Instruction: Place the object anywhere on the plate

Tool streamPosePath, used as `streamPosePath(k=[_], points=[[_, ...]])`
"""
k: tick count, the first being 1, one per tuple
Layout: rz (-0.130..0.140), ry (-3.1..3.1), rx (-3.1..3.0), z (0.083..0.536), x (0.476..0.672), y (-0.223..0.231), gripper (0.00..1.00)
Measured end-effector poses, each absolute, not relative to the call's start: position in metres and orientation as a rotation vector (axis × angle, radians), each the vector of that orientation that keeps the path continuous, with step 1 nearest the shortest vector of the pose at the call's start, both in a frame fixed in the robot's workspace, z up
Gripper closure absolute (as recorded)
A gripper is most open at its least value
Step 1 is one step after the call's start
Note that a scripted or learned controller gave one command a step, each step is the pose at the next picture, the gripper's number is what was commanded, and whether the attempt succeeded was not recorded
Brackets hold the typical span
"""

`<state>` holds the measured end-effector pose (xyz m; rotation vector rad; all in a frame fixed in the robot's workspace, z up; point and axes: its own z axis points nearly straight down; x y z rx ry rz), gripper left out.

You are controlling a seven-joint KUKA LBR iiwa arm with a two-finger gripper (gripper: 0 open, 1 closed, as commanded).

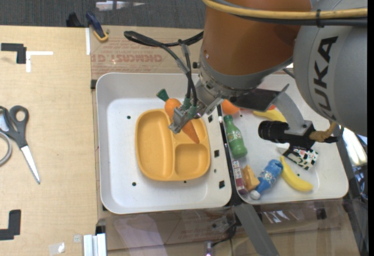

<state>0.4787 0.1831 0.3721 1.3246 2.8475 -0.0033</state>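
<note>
Placing step: our tool [182,116] pinches the orange toy carrot [186,124].
Over the yellow divided plastic plate's [156,149] far rim; next we lower and release.

Plate [158,149] wells lie open; carrot [181,117] crowds its far corner.

a robotics lab is suggested: a kuka arm [327,56] is mounted over two white bins [114,149] set into a plywood bench [44,132], where scissors [20,138] and black tape markers [14,53] are laid out beside toy props.
</note>
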Motion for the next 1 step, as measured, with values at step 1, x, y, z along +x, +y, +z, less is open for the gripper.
streamPosePath(k=[1], points=[[-0.003, 2.848, 1.325, 0.3720, 0.4786, 0.1831, 0.00]])
